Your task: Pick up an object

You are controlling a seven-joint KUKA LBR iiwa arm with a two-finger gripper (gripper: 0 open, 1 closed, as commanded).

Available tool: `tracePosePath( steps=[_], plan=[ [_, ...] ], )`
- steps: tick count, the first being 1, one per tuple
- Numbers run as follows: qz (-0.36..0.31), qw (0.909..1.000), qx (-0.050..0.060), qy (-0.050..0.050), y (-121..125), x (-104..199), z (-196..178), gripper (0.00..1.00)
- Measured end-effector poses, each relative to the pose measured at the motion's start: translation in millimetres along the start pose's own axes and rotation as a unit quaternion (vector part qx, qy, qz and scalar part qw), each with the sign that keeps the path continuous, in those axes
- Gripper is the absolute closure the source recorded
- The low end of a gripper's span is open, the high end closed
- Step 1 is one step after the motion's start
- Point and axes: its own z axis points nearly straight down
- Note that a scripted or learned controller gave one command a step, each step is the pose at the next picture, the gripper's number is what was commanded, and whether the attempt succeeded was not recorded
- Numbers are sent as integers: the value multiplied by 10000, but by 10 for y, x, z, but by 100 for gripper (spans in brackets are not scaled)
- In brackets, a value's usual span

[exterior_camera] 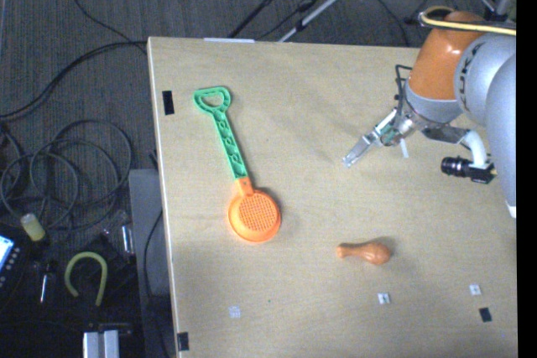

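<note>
**Pincer hangs over bare board, well clear of both objects**

The pincer (pixel 359 152) sits at the end of the grey arm (pixel 491 88), below the orange band (pixel 436 54), and slants down and to the left in the camera view. Its tips are small, pale and blurred, so whether it is released or clenched cannot be told; nothing shows between them.

The strainer (pixel 237 173), a long toy utensil, lies flat on the tan board (pixel 336 80) well to the left of the pincer. Its long axis runs steeply, leaning a little from upper left to lower right. The green handle (pixel 225 134) ends in a loop at the upper end, level with or slightly above the pincer, and the round orange mesh head (pixel 254 218) points down and right, lower than the pincer.

A small orange pear-shaped piece (pixel 367 251) lies below the pincer and close to straight under it, apart from it. Its long axis is nearly level, with the narrow neck pointing left and the bulbous end to the right.

The arm is cut off by the right side of the picture, and its upper links cannot be seen. A black knob (pixel 466 168) juts out beside the wrist; its nature is hard to make out. Cables (pixel 67 172) lie on the dark floor far to the left.
</note>
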Motion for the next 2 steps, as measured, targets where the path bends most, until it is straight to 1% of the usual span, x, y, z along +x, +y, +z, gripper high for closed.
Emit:
tracePosePath(
  steps=[1,2],
  plan=[
    [955,9954,-5,2,102,-122,-3,0],
    [956,9954,-3,-1,100,-124,-4,0]
  ],
)
